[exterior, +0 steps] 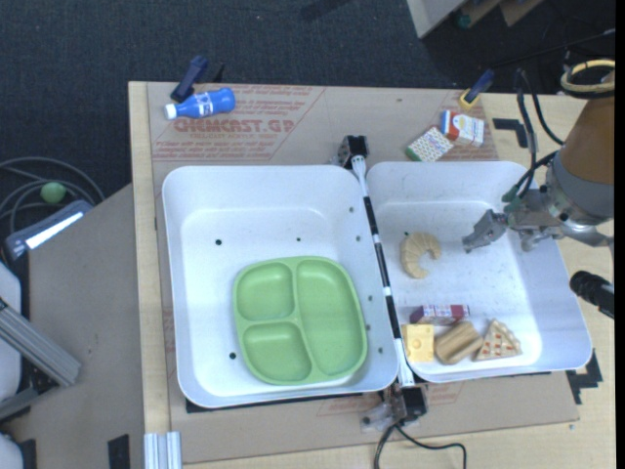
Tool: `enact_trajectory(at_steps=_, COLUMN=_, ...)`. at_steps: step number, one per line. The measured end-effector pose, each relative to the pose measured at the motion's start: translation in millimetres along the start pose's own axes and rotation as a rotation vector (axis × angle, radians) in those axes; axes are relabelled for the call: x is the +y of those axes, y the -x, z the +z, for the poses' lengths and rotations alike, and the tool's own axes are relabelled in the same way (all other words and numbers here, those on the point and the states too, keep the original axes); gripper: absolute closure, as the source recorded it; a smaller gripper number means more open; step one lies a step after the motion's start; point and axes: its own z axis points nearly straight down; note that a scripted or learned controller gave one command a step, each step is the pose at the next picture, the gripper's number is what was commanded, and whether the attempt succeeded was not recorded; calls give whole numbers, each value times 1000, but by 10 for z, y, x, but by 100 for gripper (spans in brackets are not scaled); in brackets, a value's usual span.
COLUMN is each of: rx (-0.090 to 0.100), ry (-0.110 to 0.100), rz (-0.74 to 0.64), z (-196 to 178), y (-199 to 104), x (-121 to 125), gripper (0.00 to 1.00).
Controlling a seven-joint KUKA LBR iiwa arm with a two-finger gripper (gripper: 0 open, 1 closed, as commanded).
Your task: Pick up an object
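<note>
Arm cut off at right edge; claw finger spacing unreadable.

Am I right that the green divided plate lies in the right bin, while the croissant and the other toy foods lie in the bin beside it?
Not quite: the camera view shows the green divided plate in the left bin. The croissant and other toy foods lie in the right bin.
</note>
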Motion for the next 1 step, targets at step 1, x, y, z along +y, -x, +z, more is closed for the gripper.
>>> enact_trajectory(at_steps=1, rx=0, ry=1, rz=-2, z=113, y=-696, x=271, gripper=0)
